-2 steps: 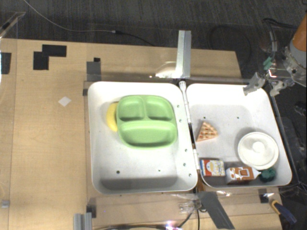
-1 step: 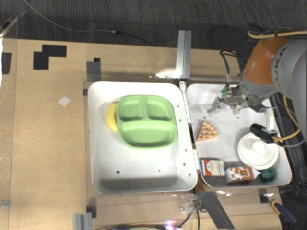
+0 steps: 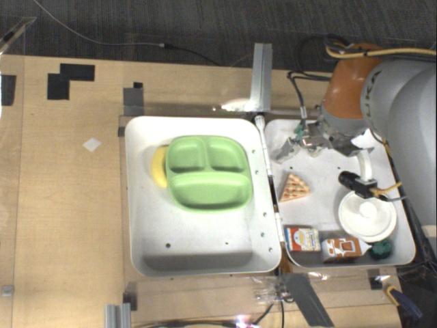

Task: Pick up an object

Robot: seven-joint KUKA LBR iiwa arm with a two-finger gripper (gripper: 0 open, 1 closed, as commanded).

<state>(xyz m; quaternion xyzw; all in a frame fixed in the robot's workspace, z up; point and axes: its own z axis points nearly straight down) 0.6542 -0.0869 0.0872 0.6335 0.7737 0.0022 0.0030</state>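
The gripper (image 3: 295, 144) hung at 11 o'clock in the right bin (image 3: 321, 173), with nothing lifted yet and the pizza slice (image 3: 294, 188) lying near at its 6 o'clock; whether the jaws were released or clenched, I could not tell.

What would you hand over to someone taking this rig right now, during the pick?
Gripper: low over the far-left corner of the right bin, with no object visibly in it.
Right bin: pizza slice just nearside of the gripper, white bowl, two small cartons along the near wall, dark green item in the near-right corner.
Left bin: green divided tray, yellow item poking out at its left edge.
Done: nothing lifted yet.
Left: grasp and lift one object; the pizza slice looks the closest.
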